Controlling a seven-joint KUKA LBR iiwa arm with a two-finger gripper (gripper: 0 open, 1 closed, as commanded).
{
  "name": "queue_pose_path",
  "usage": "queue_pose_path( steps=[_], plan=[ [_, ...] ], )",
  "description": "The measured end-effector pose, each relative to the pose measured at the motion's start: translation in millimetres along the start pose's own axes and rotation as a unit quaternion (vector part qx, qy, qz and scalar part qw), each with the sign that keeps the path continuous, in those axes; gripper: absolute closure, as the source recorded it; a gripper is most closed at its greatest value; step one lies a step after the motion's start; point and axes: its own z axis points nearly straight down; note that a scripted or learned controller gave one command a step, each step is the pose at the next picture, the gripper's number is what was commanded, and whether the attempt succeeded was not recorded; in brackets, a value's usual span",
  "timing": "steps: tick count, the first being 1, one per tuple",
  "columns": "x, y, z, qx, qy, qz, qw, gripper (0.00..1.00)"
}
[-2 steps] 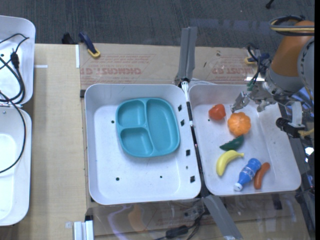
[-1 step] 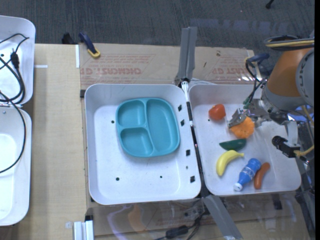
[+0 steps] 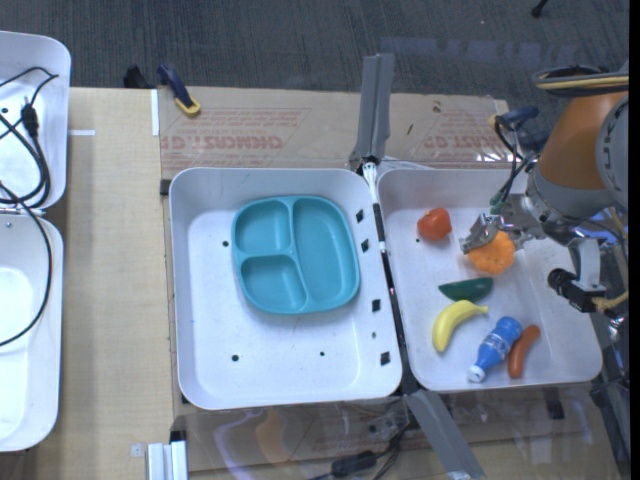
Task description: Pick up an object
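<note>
Banana [image 3: 457, 324] lengthwise upper-right to lower-left

Two white bins [image 3: 190, 298] on bench [image 3: 110, 268]

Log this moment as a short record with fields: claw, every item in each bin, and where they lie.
claw: over the right bin, at the orange's upper left edge
right bin: tomato, orange, green vegetable, banana, blue bottle, sausage
left bin: teal divided plate, lying flat
bottle and sausage: side by side, near the front wall
</note>
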Motion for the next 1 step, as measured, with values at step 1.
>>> queue_pose_path(
  steps=[1],
  plan=[
    [60.4, -7.2, -100.5, 0.000, 0.000, -0.002, 1.0000, 1.00]
  ],
)
